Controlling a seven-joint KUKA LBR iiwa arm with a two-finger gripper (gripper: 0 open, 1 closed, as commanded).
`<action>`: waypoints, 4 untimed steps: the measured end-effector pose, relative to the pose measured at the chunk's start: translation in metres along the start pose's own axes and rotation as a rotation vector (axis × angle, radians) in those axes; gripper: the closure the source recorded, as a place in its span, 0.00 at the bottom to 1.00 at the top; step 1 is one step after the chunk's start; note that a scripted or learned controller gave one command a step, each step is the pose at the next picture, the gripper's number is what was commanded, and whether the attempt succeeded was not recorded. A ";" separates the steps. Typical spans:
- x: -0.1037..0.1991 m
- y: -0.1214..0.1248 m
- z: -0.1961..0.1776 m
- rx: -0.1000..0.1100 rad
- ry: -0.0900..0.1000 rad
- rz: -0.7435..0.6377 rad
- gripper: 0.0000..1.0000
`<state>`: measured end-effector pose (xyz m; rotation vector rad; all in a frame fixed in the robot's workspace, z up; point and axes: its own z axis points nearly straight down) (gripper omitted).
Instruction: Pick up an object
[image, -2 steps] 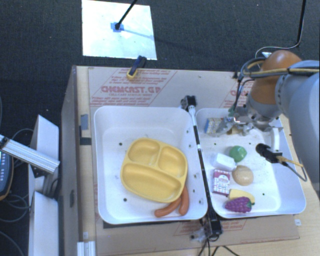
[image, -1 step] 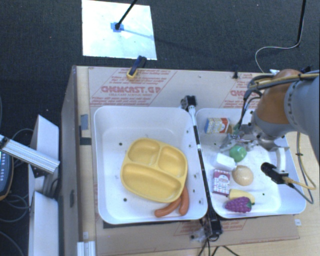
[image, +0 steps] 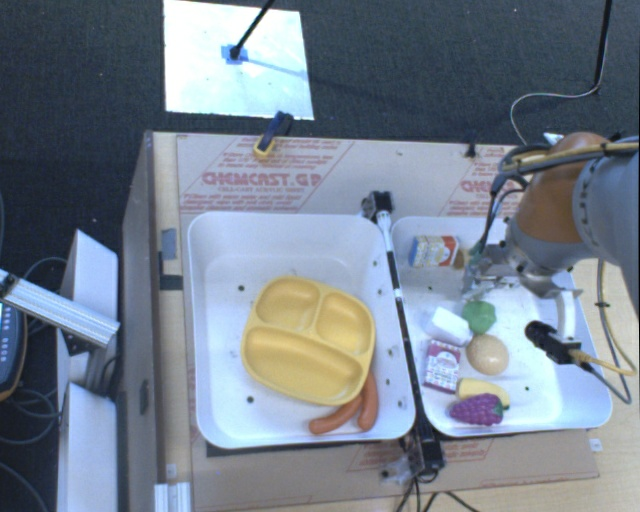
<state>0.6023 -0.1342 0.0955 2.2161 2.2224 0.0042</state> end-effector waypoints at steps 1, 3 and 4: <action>-0.018 -0.062 0.011 0.004 0.000 0.002 1.00; -0.042 -0.116 0.011 0.003 -0.001 0.003 0.00; -0.041 -0.114 0.000 -0.001 0.000 0.002 1.00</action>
